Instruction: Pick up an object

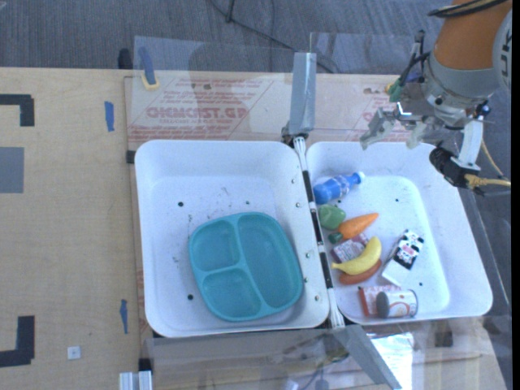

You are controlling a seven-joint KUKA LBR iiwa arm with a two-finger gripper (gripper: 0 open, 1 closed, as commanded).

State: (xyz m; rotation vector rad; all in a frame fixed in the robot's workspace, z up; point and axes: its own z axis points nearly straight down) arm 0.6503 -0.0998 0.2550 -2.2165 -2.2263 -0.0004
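1. Several small things lie in the right bin (467,242): a blue bottle (335,187) at the back, a green toy (331,216), a carrot (358,224), a banana (360,255), a black and white carton (407,250) and a can (392,302) on its side at the front
2. I judge the bottle or the carton the best pick, since each lies a little apart, while the carrot, banana and green toy crowd together against the divider
3. My gripper (396,126) hangs above the back rim of that bin with nothing between its prongs; I cannot tell how they are set
4. To do this well I would centre over the chosen thing, turn the wrist across its narrow side, then drop straight down
5. On the left, the other bin (154,218) holds a teal tray (243,265), which I would leave alone
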